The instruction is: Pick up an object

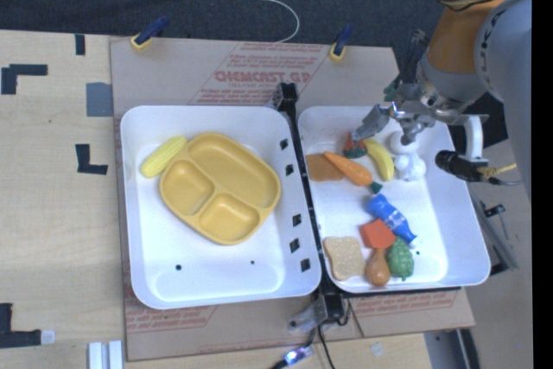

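Observation:
My gripper (390,128) hangs over the back of the right bin (449,220), its fingers spread open and nothing held between them. Just below it lie a yellow banana (379,158), an orange carrot (349,168) and a small white object (409,165). A small red piece (353,143) peeks out beside the left fingertip. Further forward are a blue bottle (390,217), an orange-red block (377,233), a green broccoli piece (400,259), a bread slice (343,256) and a brown pear-like piece (377,270). A flat brown piece (321,168) lies by the bin's left wall.
The left bin (147,272) holds a yellow divided plate (216,186) and a yellow corn cob (162,155) at its back left. A black divider with clips (298,186) runs between the bins. The arm's grey body (484,39) looms over the back right.

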`<state>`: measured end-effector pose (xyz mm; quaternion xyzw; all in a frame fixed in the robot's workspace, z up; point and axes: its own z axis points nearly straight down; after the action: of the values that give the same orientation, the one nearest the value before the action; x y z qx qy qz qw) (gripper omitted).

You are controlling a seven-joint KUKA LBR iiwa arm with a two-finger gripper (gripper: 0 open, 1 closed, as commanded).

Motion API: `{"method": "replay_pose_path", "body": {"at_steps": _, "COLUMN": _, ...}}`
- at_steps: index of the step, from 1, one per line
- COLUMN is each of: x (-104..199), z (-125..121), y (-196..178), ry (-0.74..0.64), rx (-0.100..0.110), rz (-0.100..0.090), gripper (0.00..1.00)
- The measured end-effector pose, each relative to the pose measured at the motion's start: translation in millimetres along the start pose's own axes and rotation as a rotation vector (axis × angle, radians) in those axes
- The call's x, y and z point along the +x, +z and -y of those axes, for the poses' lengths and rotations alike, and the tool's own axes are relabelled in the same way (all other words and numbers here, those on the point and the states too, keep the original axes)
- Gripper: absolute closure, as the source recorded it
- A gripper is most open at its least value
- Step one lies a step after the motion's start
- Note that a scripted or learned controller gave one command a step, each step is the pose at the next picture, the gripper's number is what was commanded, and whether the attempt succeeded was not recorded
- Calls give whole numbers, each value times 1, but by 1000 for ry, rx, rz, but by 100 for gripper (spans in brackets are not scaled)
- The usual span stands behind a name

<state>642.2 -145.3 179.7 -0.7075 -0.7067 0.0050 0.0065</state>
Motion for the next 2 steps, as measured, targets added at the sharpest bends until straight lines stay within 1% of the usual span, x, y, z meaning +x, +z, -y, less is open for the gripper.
{"method": "replay_pose_path", "body": {"at_steps": 1, "x": 0, "z": -3, "y": -10, "ry": -3, "rx": -14, "rz": 2, "gripper": 0}}
{"method": "replay_pose_path", "body": {"at_steps": 2, "x": 0, "z": -8, "y": 35, "ry": -4, "rx": -12, "rz": 3, "gripper": 0}}
